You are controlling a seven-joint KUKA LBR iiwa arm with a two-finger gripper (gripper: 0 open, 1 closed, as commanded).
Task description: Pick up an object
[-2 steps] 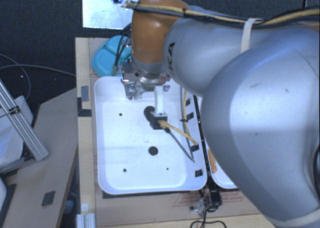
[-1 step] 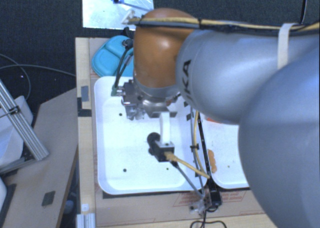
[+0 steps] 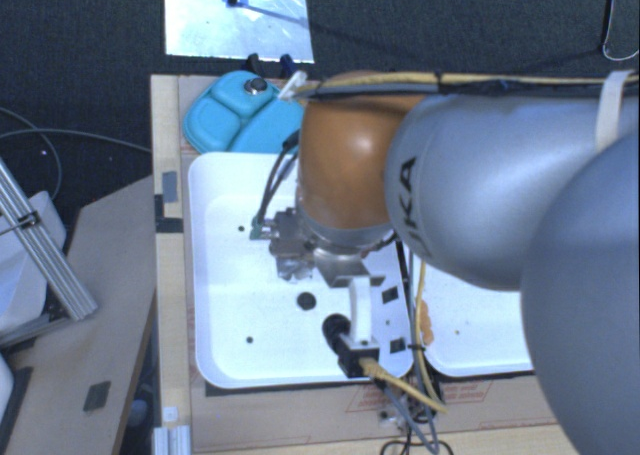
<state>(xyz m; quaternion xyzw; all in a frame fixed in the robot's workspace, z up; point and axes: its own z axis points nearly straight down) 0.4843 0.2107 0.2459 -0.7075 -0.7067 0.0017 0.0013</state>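
My gripper (image 3: 292,255) hangs low over the middle of the left white bin (image 3: 225,273), under the orange band of the wrist. Its metal body shows, seen from above. A small round black object (image 3: 306,301) lies on the bin floor just in front of the gripper, apart from it. Past the bin's far rim sits a blue plastic container (image 3: 240,115) with a grey cap. A thin orange-brown thing (image 3: 425,319) peeks out at the left edge of the right bin (image 3: 480,343), mostly hidden by the arm.
The big grey arm covers most of the right bin and the back of the left one. Tiny dark specks (image 3: 249,339) mark the left bin's floor. A metal frame (image 3: 45,253) stands off the bench to the left.
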